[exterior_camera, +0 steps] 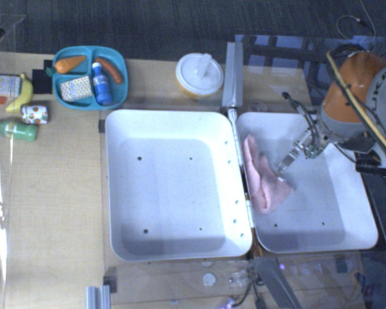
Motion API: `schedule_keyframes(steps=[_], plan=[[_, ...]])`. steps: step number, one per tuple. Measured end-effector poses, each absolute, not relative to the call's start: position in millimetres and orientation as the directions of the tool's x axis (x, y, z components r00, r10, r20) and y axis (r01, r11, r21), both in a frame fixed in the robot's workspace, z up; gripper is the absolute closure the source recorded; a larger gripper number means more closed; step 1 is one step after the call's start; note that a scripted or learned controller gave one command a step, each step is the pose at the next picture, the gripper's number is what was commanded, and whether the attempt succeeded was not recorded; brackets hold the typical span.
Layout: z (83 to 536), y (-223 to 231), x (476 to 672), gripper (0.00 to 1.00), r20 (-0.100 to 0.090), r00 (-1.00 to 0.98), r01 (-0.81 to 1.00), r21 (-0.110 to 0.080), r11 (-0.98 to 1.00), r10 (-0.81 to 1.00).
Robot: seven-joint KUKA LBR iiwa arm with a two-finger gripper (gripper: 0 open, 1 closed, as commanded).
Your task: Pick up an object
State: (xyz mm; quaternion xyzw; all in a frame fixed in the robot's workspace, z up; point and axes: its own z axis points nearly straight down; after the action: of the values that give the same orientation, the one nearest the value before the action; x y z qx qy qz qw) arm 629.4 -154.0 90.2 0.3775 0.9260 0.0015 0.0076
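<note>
**Listener:** Where is your hand, and what is it after?

**Me:** I am reaching in from the right over the right bin (347, 234). My hand (284, 167) is hanging low, its tip just beside or perhaps touching the upper right edge of a pink cloth (262, 176). I cannot tell from this slanted view whether it is spread or closed, and nothing is visibly held in it.

**Listener:** Where is the cloth lying?

**Me:** It is lying crumpled on the bin floor, against the left wall, next to the divider shared with the left bin (174, 185).

**Listener:** Which way is it pointing?

**Me:** Its long axis is running from the far wall toward the near one, narrower at the far end, bunched and wider at the near end.

**Listener:** How are you hoping to do this well?

**Me:** I am judging that I should close across the narrow width, over a raised fold in the bunched part, pressing low enough to catch fabric rather than skim it.
</note>
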Motion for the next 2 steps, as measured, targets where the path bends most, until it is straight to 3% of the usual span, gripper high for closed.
schedule_keyframes(steps=[1,2], plan=[[220,-169,587.0,0.0,-0.009,-0.8,0.6,0.005,0.8,0.6],[231,-167,589.2,1.0,-0.013,-0.8,0.599,0.008,0.8,0.599]])
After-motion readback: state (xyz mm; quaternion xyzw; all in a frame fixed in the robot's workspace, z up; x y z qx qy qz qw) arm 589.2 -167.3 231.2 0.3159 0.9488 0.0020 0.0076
